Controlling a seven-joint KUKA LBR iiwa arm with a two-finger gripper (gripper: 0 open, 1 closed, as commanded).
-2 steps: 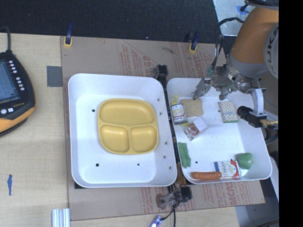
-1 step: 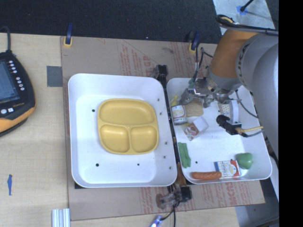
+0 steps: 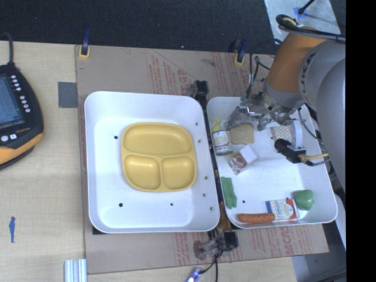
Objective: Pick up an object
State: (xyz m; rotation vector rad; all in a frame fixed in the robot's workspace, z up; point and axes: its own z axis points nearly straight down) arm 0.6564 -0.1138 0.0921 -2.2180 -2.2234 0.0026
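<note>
I see the tool (image 3: pixel 245 115) low over the far left corner of the right bin (image 3: pixel 270 184), just beyond a tan square slice (image 3: pixel 241 134); I cannot tell whether it is apart or together. Just beside the slice stand a small jar (image 3: pixel 221 140) and a white block (image 3: pixel 249 153), while a sausage (image 3: pixel 255 218) and a green fruit (image 3: pixel 304 199) lie by the near wall. The left bin (image 3: pixel 106 207) holds a yellow divided plate (image 3: pixel 158 156).

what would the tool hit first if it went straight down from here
Probably the tan bread-like slice just below the tool; depth is unclear, so it could land on the bin floor beside it.
</note>
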